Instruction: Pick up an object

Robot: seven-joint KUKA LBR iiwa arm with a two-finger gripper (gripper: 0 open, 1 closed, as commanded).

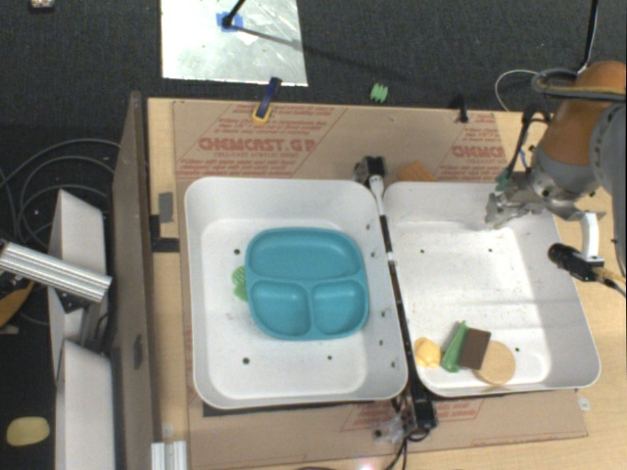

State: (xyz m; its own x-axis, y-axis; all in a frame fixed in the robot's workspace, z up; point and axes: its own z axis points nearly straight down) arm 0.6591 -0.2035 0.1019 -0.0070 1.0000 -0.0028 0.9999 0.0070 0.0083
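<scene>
My claw (502, 207) is hovering over the right bin's (490, 262) far edge, can't tell its state. The 4-item pile (468, 351) is sitting at the near edge, green stick (455, 347) running near-to-far.

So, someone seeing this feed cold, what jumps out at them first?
Most likely the teal divided tray, lying across the middle of the left bin, with a bit of green poking out at its left edge. Next, the small cluster in the right bin's near corner: a yellow piece, a green stick, a brown block. The gripper hovers at that bin's far side.
</scene>
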